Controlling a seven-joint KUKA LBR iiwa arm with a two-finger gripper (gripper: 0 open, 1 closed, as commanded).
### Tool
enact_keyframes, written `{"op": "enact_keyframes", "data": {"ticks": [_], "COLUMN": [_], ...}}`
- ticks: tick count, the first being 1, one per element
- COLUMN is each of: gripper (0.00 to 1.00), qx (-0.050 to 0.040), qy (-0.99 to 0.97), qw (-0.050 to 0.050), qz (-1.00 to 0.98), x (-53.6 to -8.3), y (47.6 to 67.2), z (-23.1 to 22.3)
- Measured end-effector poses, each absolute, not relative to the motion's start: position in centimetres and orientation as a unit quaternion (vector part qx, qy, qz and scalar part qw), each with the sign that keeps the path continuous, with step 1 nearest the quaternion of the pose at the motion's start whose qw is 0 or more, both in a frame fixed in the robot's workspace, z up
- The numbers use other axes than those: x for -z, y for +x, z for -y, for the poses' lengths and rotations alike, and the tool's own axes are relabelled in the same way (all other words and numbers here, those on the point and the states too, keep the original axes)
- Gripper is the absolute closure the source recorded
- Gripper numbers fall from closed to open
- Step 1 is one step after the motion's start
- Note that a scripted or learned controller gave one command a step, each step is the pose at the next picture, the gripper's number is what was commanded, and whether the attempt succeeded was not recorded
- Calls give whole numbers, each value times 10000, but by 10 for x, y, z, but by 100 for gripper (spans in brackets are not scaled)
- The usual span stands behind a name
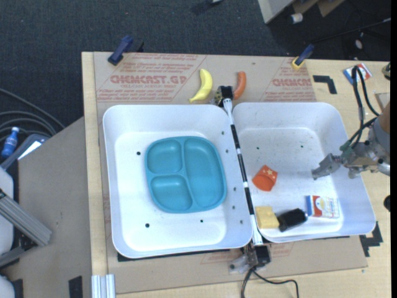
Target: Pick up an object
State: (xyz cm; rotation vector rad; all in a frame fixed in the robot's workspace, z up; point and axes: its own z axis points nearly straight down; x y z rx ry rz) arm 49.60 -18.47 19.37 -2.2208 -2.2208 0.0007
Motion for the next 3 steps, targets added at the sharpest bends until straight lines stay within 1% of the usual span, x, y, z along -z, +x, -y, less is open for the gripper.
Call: {"op": "enact_keyframes", "data": {"ticks": [1,2,3], "gripper": [0,0,100], "qx": [1,3,5], "qy": [-7069,-7067,-7066], "qw": [1,0,-4], "qz": [7073,7075,7076], "x": [-84,-85,-94], "y": [522,585,585], "z": [159,115,115]}}
